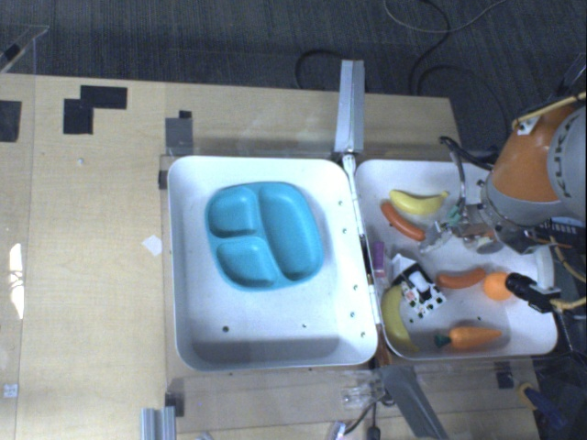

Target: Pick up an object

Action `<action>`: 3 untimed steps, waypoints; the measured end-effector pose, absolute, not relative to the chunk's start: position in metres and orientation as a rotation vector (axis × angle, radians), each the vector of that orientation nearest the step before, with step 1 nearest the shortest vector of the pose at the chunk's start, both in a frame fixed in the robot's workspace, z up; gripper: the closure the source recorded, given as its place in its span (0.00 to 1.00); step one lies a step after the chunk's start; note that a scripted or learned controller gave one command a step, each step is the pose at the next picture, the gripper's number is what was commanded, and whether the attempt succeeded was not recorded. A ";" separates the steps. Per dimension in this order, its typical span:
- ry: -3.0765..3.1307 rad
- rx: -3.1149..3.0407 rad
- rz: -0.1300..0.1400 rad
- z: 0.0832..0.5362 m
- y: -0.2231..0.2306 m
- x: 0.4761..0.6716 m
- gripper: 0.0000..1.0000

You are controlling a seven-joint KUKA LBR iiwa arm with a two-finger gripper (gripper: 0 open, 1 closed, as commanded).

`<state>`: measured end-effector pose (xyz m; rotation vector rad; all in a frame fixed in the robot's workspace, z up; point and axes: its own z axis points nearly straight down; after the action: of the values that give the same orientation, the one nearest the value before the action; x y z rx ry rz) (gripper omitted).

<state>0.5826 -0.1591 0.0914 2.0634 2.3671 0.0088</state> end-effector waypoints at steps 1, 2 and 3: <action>2.586 1.809 -0.014 0.087 -0.149 0.666 0.00; 2.579 1.792 -0.004 0.101 -0.148 0.670 1.00; 2.268 2.166 0.005 0.109 -0.169 0.658 1.00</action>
<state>0.6576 -0.1688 0.1092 2.1663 2.2678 0.0050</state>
